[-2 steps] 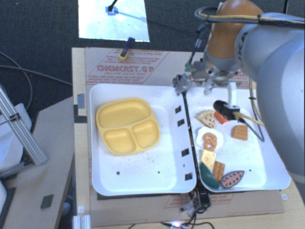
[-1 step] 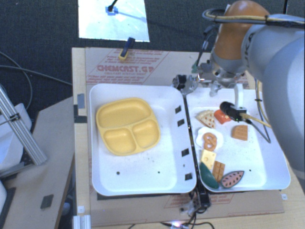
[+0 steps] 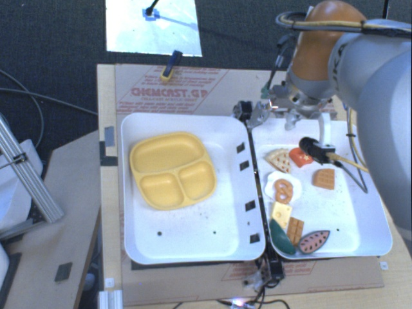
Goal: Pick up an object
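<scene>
My gripper point(image 3: 293, 120) hangs under the grey arm with its orange band, over the back of the right bin point(image 3: 360, 237). Just in front of it lie a pizza slice point(image 3: 278, 158) and a small red piece point(image 3: 300, 158). A brown toast piece point(image 3: 324, 178) sits further right. Toward the front are a pretzel on a white disc point(image 3: 282, 188), a yellow cheese square point(image 3: 280, 211), an orange waffle bar point(image 3: 295, 229), a dark green piece point(image 3: 280, 234) and a watermelon slice point(image 3: 314, 241). Nothing shows in the gripper.
The left bin point(image 3: 193, 237) holds a yellow divided plate point(image 3: 172, 170). A ridge with black clips point(image 3: 250, 166) separates the two bins. A reflective sheet point(image 3: 153, 18) and a blue and yellow tool point(image 3: 170, 66) lie behind the bins.
</scene>
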Robot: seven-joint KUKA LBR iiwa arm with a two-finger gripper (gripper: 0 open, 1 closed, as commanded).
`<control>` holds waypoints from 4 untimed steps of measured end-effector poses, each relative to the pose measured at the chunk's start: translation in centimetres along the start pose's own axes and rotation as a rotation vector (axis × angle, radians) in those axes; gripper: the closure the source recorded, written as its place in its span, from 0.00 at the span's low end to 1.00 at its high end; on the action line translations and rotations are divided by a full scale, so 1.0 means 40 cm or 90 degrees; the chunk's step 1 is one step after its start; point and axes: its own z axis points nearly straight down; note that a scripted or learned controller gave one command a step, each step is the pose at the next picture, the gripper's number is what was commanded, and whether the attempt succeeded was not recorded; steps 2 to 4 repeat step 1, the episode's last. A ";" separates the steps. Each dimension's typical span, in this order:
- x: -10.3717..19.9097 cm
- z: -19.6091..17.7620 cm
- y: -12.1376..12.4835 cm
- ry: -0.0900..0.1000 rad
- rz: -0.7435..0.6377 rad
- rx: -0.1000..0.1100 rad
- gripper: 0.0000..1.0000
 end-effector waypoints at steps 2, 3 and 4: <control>-0.024 0.000 0.000 0.000 0.001 0.000 0.00; -0.024 0.000 0.000 0.000 0.001 0.000 0.00; -0.024 0.000 0.000 0.000 0.001 0.000 0.00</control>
